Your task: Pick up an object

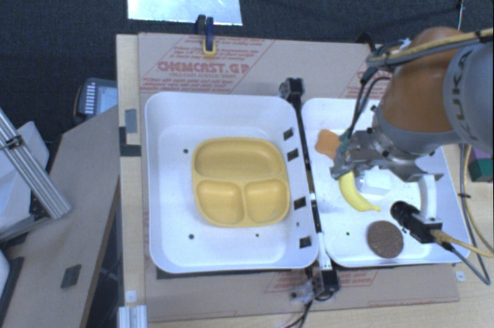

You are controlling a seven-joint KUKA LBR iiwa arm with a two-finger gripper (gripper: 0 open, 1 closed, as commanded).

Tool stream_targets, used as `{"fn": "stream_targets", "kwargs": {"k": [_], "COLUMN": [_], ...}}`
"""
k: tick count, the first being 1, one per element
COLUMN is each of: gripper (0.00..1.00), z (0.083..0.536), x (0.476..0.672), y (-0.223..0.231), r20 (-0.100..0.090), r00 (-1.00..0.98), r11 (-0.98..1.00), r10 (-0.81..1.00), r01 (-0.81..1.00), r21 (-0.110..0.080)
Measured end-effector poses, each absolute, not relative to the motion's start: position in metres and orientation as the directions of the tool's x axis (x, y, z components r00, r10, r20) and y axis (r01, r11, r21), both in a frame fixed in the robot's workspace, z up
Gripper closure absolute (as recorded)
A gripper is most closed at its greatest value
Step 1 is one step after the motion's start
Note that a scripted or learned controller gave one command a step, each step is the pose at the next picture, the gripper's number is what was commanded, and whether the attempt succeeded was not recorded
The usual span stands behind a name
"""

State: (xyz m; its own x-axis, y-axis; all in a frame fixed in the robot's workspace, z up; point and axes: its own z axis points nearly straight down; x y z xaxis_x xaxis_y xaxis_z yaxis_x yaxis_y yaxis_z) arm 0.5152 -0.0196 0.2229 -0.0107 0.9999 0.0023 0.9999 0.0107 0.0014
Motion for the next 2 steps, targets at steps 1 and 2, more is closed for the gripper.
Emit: {"fn": "stream_targets", "kwargs": {"k": [1, 2], "gripper": [1.00, 1.00], "z": [0.216, 0.225], "x": [0.514, 0.513], "y": [0.031, 0.087], "r20": [0.002, 0.002], "r00": [-0.010, -0.011], "r11": [0.010, 0.011], "r10": [1.000, 1.000], "r01": [1.000, 1.000], "r21": [0.000, 0.001]}}
